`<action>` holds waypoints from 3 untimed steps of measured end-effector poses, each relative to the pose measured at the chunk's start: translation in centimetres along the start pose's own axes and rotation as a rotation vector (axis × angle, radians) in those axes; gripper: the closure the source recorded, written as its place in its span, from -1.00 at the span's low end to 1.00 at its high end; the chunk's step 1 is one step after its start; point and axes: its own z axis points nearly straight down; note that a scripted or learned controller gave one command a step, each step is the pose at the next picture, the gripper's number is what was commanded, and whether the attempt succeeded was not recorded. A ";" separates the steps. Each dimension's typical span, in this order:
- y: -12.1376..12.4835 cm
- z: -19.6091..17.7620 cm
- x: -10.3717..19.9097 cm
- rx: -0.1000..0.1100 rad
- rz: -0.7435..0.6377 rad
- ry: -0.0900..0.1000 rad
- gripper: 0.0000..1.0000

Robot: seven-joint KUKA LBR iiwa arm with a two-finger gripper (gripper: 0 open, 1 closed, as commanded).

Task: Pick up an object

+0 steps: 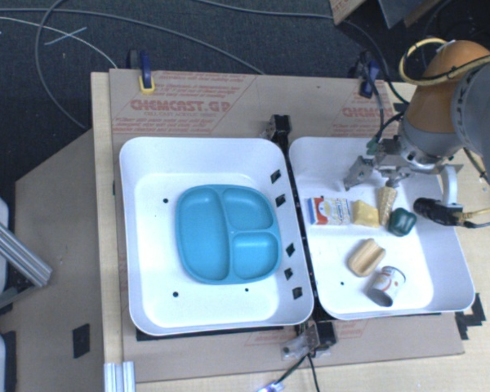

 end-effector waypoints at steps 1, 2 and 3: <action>0.2 -1.6 -0.1 -0.009 0.000 -0.002 1.00; 0.6 -8.1 -0.1 -0.014 -0.001 -0.004 1.00; 0.7 -12.0 -0.1 -0.012 -0.001 -0.003 1.00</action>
